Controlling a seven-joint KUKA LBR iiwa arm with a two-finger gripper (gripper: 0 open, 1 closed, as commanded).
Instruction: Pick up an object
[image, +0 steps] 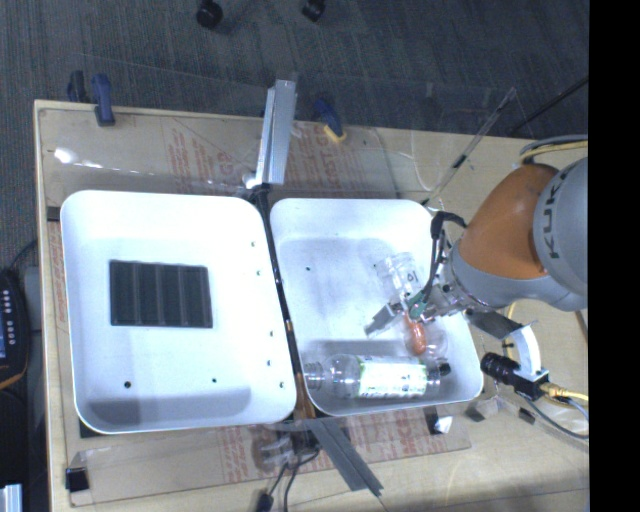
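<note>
My gripper (403, 317) is down inside the right bin (330, 235), near its right side. Just below its tip lies a small orange object (417, 338), and a clear crumpled plastic piece (396, 270) lies just above it. A clear plastic bottle (372, 378) with a white and green label and a dark cap lies on its side along the bin's front wall. I cannot make out whether anything sits between the fingers.
The left bin (90, 240) holds a dark ribbed rectangular pad (160, 294). A metal divider bar (274, 135) stands at the back between the bins. Blue clamps (100, 92) grip the bench's far edge.
</note>
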